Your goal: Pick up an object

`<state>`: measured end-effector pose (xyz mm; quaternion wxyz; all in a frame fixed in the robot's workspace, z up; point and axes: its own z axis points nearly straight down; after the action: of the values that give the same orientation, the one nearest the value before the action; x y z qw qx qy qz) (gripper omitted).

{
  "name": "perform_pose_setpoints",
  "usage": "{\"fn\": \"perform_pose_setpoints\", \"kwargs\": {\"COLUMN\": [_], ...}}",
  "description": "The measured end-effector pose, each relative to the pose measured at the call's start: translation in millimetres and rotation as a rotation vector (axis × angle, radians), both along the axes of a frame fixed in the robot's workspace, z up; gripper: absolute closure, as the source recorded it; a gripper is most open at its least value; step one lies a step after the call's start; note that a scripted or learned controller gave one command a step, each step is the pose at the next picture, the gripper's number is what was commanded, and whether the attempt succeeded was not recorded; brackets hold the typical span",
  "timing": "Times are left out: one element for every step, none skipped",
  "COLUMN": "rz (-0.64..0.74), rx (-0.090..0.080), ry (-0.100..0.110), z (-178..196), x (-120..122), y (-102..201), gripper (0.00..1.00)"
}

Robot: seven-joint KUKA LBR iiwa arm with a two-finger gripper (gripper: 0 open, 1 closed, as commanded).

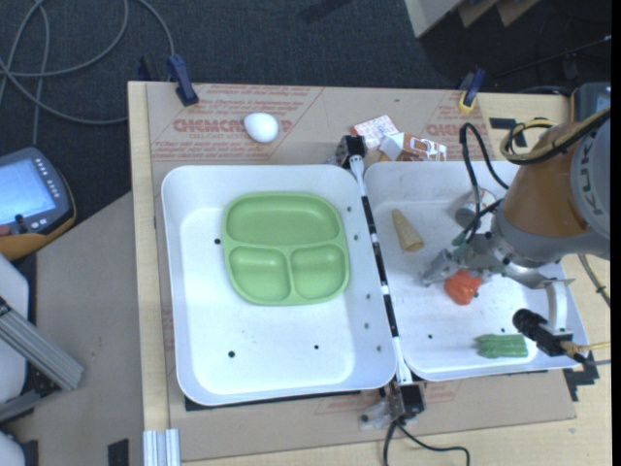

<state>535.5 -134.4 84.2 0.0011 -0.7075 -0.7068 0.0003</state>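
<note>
You are at the reach step: the tool [448, 265] hovers in the right bin [427, 357], fingers spread, unladen. An orange toy [463, 287] lies at its 5 o'clock; next, lower and clench.

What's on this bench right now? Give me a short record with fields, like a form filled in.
left bin: holds a green divided plate
right bin: holds a tan cone, an orange-red object, a green object
gripper: low in the right bin, next to the orange-red object
outside the bins: white egg, small packets on the board behind
</note>
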Motion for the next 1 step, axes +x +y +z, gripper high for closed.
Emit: {"fn": "perform_pose_setpoints", "kwargs": {"rz": [0.0], "rx": [-0.001], "ry": [-0.005], "z": [10.8], "x": [1.4], "y": [0.2], "gripper": [1.0]}}
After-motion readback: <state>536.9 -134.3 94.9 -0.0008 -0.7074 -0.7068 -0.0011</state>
